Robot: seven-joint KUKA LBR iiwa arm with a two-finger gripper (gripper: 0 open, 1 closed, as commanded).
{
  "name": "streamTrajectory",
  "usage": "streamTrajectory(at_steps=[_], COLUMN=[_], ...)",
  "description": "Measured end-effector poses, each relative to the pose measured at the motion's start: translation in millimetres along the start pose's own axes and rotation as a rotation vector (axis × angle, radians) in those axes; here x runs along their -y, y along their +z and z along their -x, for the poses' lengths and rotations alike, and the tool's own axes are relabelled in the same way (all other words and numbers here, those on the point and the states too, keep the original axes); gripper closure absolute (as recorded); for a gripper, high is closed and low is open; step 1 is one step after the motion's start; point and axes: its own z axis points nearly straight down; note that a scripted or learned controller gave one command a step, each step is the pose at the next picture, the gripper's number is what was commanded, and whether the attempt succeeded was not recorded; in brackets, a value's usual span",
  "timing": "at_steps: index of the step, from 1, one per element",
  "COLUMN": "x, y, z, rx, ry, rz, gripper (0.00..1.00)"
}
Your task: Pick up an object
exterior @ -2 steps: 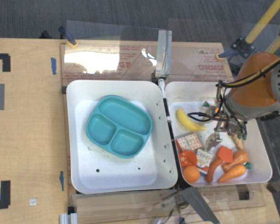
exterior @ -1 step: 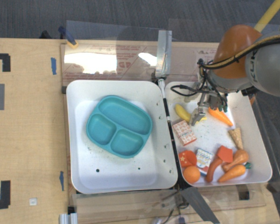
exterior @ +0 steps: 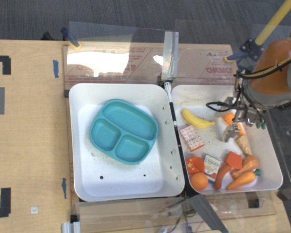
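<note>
The gripper (exterior: pixel 231 130) hangs over the right bin (exterior: pixel 274 152), its grip impossible to judge, near the banana (exterior: pixel 197 120). A teal divided plate (exterior: pixel 124 130) sits in the left bin (exterior: pixel 82 144).

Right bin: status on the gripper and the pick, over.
Gripper low in right bin, nothing seen held. Banana to its left, carrot nearer the camera. Items crowded. Teal plate in left bin.
</note>
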Motion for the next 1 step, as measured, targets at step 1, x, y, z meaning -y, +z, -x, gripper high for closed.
streamTrajectory(at_steps=[1], x=[-4.3], y=[-11.7], z=[5.1], rx=[0.014], ry=[-0.006], rz=[0.000], gripper=[1.00])
